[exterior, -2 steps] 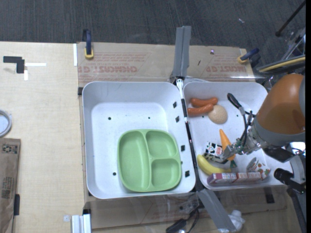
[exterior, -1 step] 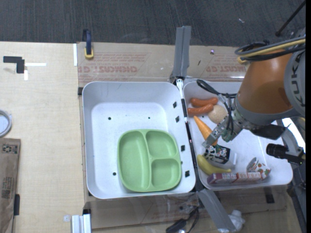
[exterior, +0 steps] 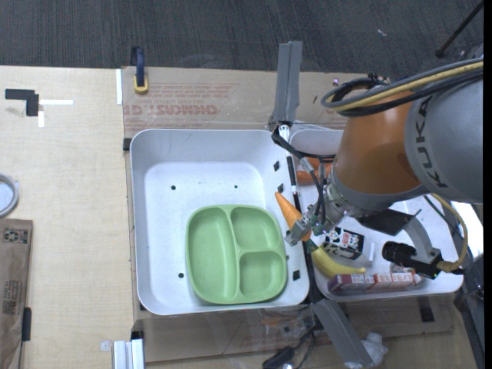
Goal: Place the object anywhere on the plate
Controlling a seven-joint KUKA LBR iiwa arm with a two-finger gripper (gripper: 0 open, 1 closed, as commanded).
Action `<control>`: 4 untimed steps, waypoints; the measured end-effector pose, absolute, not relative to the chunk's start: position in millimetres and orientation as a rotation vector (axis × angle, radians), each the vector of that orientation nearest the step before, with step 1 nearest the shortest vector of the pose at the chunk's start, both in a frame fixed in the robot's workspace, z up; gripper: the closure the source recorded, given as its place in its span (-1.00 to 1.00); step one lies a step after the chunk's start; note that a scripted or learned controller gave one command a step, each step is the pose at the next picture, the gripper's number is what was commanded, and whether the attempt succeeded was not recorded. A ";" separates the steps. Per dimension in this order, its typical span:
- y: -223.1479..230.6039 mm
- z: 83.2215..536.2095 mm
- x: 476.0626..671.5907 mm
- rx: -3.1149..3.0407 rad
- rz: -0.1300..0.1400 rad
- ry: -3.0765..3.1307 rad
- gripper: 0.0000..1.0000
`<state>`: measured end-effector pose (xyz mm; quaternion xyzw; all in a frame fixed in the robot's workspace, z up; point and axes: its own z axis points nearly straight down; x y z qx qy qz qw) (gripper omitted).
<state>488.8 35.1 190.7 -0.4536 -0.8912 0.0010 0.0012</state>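
A green three-compartment plate (exterior: 234, 254) lies in the left white bin (exterior: 154, 206), toward its front right. An orange carrot (exterior: 287, 206) slants over that bin's right wall, just above the plate's upper right corner. Its lower end is pinched between the fingers of my gripper (exterior: 300, 231), which is shut on it. The gripper hangs over the divider between the two bins, with the grey and orange arm rising behind it to the right.
The right bin (exterior: 446, 283) holds a yellow banana (exterior: 332, 264), a long red and white box (exterior: 377, 280), a black and white packet (exterior: 346, 241) and another orange item (exterior: 305, 177) near its back left. A roll of tape (exterior: 6, 195) sits far left on the bench.
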 end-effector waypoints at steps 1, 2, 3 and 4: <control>-29.2 191.0 478.0 -1.376 0.002 -2.823 1.00; -32.9 191.1 495.7 -1.304 0.001 -2.859 1.00; 72.2 190.9 499.1 -1.058 0.002 -2.959 1.00; 72.0 191.0 499.1 -1.059 0.001 -2.958 -1.00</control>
